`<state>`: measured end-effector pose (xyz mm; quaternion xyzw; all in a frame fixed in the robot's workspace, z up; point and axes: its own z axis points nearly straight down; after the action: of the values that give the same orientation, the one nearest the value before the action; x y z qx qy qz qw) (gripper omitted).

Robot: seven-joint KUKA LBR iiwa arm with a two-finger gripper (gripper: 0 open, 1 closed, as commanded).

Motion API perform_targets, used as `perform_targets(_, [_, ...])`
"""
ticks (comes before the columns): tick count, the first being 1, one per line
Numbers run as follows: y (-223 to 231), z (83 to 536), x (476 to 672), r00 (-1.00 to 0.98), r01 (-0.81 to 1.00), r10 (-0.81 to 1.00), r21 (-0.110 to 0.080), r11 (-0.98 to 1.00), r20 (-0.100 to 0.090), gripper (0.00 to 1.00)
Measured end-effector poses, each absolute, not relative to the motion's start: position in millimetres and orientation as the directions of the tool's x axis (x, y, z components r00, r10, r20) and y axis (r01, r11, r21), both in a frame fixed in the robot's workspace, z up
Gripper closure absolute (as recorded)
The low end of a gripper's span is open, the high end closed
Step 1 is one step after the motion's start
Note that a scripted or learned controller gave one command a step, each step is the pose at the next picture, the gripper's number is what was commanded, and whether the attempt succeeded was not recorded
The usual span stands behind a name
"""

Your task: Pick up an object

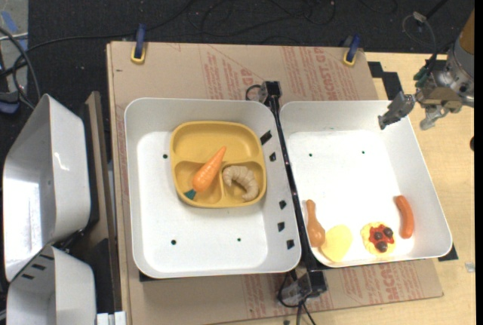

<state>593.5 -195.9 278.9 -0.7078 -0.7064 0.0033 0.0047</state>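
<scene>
1. The gripper [413,114] is at the upper right corner of the right bin [355,165], above its rim. Its two fingers stand apart, one dark finger [394,111] toward the bin and the other nearer the wrist, and nothing is between them. So no object is picked up at this moment.

2. The possible objects in the right bin lie all along its near edge: an orange chicken-leg-like piece [314,223], a pale yellow round piece [337,240] touching it, a small yellow tart with dark berries [379,237], and a sausage [405,216] just beside the tart.

3. In the left bin [151,188] stands a yellow divided plate [219,136]. It holds a carrot [209,169], lying across the divider, and a pale shrimp [241,181] in the right compartment.

4. In my judgement the task is at its beginning. The gripper is well apart from every object. What is left: to move over one object, to go down, to close on it and to lift it. The sausage looks the nearest one.
</scene>
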Motion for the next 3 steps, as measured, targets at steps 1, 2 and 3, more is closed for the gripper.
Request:
perform_targets(1, [-195, 286, 595.6, -0.001, 1.0, 1.0, 0.0, 0.001, -0.001, 0.0])
perform_targets(2, [-196, 242, 598.0, 0.0, 1.0, 1.0, -0.003, 0.0, 0.0, 0.0])
perform_targets(3, [-197, 185, 587.5, 0.002, 1.0, 1.0, -0.006, -0.002, 0.001, 0.0])
